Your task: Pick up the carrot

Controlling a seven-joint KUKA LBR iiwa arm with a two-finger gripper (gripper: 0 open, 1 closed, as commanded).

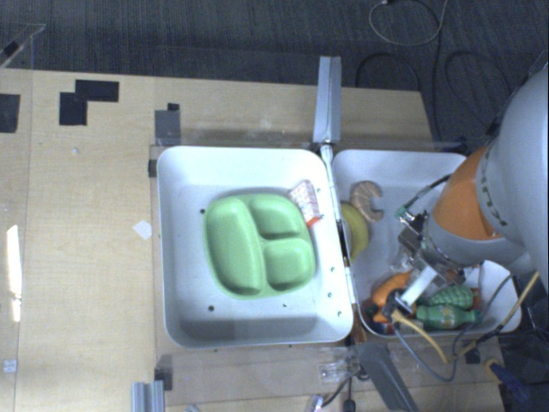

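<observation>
We see a pale wooden desk (77, 256) running across the view, with dark carpet (214, 15) beyond its far edge. Two shallow white bins rest on it side by side: the left bin (184, 316) and the right bin (360, 166), their walls touching along a shared divide. A grey metal post (327, 101) stands at the far end of that divide. Black marks (86, 99) sit on the desk's far left, and a small white scrap (141, 228) lies just beside the left bin. Small grey brackets (167, 125) flank the left bin's corners.
</observation>
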